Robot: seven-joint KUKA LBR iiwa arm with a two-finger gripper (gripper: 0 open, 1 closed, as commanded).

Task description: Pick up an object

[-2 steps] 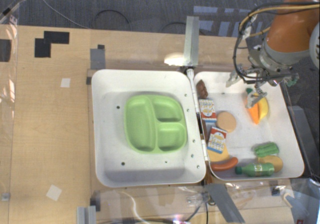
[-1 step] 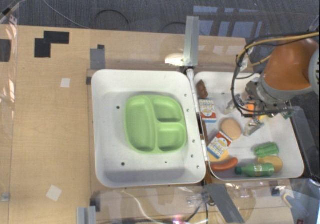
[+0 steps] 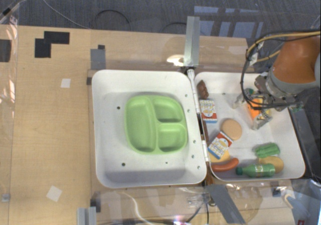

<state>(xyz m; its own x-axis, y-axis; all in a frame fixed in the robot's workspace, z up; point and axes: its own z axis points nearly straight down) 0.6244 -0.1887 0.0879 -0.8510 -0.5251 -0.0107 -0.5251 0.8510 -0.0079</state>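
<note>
The gripper hangs low over the right bin's upper part, its fingers straddling an orange item, likely so it can be lifted; whether they actually clamp it I cannot tell. Just beside it lie a round bun and a small carton, loose for picking. A green bottle rests against the near wall. In the left bin sits a green divided tray, probably a drop spot.
</note>
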